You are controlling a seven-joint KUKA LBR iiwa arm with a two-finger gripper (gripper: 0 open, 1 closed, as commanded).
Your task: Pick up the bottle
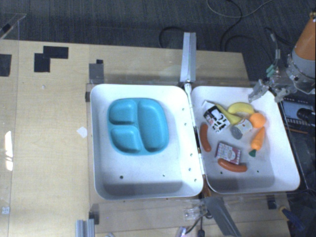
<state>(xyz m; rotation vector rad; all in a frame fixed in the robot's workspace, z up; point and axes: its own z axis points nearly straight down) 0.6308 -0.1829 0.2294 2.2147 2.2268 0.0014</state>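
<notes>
Claw [260,90] at the right bin's [284,184] far right corner — spread or closed, cannot tell. Bottle [257,138] near right, orange, lying flat — probably light, slick plastic; grip mid-body.

Tray [138,125] in left bin [98,147]

I see a bright blue three-compartment plastic tray [137,126] in the left white bin [98,147]. The right white bin [281,172] shows me a yellow banana [240,107], an orange carrot [257,139] with a green tip, two reddish-orange sausages [232,166], and a black-and-white printed carton [216,117].
</notes>
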